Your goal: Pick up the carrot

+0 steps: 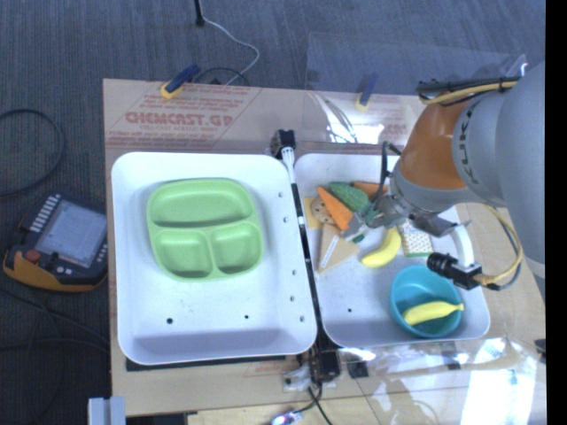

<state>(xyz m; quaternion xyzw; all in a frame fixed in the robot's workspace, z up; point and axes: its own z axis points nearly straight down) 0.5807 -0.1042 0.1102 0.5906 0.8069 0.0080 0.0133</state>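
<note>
While the arm (483, 149) reaches over the right bin (354, 321), we see its hand (365, 224) low among the toys, just beside the carrot (333, 207) near that bin's left wall; grip state we can't tell. Green tray (205, 226) sits in the left bin (142, 317). Blue bowl (409, 292) holds a banana (432, 312).

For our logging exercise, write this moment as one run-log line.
arm: over right bin | gripper: by carrot | carrot: lying in bin, not lifted | green tray: left bin
</note>
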